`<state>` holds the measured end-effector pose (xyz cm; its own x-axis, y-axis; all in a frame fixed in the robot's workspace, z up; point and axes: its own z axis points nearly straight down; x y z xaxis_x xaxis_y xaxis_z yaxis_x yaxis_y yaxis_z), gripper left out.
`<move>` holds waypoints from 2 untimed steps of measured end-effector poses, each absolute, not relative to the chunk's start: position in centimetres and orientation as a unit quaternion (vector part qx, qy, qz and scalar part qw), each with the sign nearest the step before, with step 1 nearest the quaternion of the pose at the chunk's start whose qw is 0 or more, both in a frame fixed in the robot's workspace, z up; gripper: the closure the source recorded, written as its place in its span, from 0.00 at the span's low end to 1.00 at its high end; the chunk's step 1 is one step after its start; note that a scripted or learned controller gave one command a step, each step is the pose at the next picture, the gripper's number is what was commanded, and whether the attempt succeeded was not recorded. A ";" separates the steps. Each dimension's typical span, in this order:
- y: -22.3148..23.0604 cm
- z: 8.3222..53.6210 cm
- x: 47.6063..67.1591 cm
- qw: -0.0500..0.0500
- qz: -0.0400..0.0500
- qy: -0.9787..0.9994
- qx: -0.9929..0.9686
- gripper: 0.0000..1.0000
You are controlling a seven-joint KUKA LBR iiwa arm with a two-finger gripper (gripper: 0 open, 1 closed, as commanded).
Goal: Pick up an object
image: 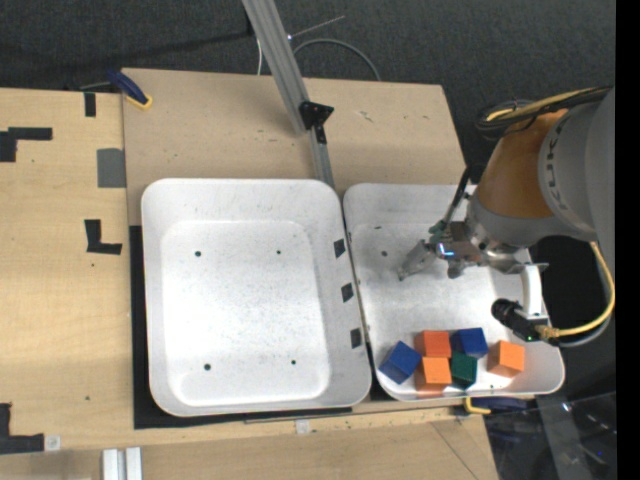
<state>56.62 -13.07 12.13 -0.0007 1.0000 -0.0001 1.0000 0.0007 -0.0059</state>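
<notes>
Tool above right bin

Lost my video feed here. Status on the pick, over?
Gripper over bare floor of right bin, nothing between fingers. Blocks clustered at bin's near edge, untouched. Nothing in the way.

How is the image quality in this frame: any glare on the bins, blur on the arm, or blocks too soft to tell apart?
Camera view: lighting is even and soft, with no blown-out glare on the left bin or right bin; the gripper is small and slightly smeared, so its fingers are hard to read; the blocks stay distinguishable by colour, edges a bit soft; faint shadows sit along the bin walls.
</notes>
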 end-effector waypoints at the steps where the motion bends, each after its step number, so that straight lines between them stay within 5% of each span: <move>1: -13.0 9.0 56.5 0.002 0.002 -0.708 -0.707 0.00; 2: -12.9 10.1 56.6 0.002 0.001 -0.708 -0.706 1.00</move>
<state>56.57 -12.89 10.11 -0.0023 1.0000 0.0012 1.0000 0.0023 -0.0030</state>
